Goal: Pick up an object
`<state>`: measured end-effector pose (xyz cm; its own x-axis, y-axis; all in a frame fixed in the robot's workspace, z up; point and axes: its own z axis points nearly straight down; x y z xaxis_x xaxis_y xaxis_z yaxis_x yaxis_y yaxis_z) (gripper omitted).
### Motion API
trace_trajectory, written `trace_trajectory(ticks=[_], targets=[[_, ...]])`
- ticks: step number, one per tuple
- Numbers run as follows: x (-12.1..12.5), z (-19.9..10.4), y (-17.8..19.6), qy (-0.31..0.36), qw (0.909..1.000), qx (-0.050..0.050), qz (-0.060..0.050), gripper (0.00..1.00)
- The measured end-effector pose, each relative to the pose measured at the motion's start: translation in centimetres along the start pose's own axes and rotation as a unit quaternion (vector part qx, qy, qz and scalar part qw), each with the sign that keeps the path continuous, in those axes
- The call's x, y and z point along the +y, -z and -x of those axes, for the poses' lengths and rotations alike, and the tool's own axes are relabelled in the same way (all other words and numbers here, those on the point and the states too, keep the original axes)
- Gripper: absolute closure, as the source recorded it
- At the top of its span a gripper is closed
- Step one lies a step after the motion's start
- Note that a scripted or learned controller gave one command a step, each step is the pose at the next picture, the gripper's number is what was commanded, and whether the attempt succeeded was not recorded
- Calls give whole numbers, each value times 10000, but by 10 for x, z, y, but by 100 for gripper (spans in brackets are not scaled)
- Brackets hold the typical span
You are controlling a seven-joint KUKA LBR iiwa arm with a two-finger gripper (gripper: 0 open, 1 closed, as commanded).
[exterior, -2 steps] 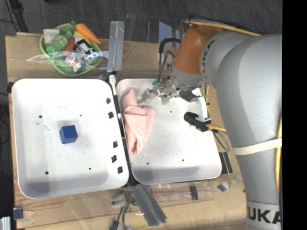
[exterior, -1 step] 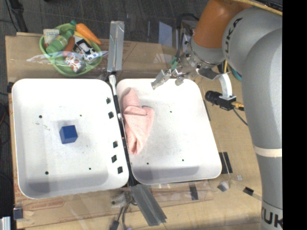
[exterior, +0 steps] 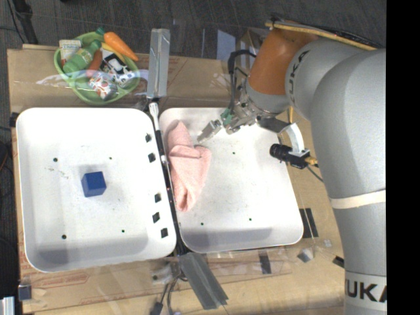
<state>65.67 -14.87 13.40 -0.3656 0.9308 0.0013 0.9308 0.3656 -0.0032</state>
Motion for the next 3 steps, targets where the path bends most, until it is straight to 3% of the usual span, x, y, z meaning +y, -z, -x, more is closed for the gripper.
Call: trace_trajectory(ticks=[1,2,3], targets=[[-24,-23,-42,408,9992,-3,10,0],[-30,-67,-42,594,9982,-6,5,0],[-30,-67,-42,592,9982,-6,6,0]])
